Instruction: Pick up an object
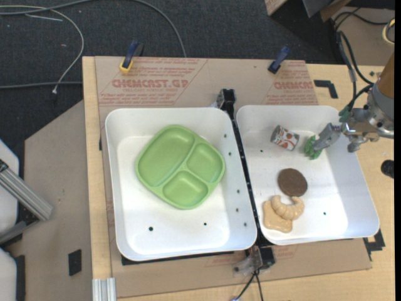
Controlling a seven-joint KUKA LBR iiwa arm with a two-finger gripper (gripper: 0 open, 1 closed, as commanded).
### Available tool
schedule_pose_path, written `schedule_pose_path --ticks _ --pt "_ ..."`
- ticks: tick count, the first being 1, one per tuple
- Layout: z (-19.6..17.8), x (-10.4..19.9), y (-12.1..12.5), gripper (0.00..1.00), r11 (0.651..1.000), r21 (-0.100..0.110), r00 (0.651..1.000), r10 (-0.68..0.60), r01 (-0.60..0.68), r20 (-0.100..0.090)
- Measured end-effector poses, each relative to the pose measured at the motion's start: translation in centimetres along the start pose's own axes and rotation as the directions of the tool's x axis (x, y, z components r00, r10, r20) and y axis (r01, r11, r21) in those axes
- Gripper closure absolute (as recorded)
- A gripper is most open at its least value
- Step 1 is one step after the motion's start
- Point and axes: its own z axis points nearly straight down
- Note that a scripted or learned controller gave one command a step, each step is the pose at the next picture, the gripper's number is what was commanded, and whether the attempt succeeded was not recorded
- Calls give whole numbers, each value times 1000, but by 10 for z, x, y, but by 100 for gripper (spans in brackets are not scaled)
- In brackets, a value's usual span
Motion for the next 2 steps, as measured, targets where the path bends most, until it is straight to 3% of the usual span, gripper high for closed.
schedule_pose_path --ticks 1,2 --pt "-3 0 1 0 1000 -6 1000 -1 1 1" --pt "54 -2 -4 0 1000 -5 1000 -1 1 1"
